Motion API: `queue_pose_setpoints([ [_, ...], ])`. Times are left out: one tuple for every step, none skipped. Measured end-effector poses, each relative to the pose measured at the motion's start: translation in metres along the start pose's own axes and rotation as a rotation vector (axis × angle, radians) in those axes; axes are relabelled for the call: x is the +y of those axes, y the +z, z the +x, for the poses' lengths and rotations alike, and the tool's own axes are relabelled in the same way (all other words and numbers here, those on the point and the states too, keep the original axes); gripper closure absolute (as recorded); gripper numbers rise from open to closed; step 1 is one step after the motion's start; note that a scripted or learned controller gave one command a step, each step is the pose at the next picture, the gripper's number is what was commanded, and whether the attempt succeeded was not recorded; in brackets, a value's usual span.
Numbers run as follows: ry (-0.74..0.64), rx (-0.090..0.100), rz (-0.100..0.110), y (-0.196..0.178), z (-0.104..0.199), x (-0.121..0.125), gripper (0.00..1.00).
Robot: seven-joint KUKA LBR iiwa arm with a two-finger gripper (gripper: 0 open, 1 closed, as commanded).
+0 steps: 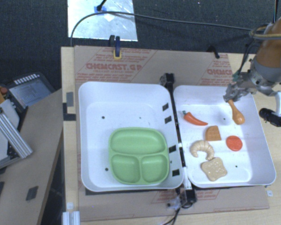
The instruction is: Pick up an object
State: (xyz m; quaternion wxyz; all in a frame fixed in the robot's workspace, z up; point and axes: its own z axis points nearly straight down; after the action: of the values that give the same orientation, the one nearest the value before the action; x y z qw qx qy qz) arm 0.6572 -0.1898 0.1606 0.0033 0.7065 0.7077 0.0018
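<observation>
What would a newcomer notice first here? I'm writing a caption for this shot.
A green divided plate sits in the left bin. The right bin holds scattered toy food: an orange pepper, a croissant, a red disc. The gripper hangs over its far edge.

The bench (70,74) bears two white bins (126,102) (side by side).

A single fixed camera looked down at a slant on the bench from above its near edge, far enough back to take in both white bins, the left bin (91,125) and the right bin (260,139), side by side. The cardboard sheet (145,62) beneath them and dark floor (28,27) beyond filled the upper frame, with the arm (271,55) entering at right.
</observation>
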Motion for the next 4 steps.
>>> queue_pose_setpoints([
  [0.000, -0.001, -0.002, -0.062, -0.003, -0.006, 1.00],
  [-0.002, 0.000, 0.001, -0.108, -0.003, -0.005, 1.00],
  [-0.008, 0.003, 0.004, -0.112, 0.052, -0.006, 1.00],
  [-0.007, 0.004, 0.008, -0.096, 0.105, -0.020, 1.00],
])
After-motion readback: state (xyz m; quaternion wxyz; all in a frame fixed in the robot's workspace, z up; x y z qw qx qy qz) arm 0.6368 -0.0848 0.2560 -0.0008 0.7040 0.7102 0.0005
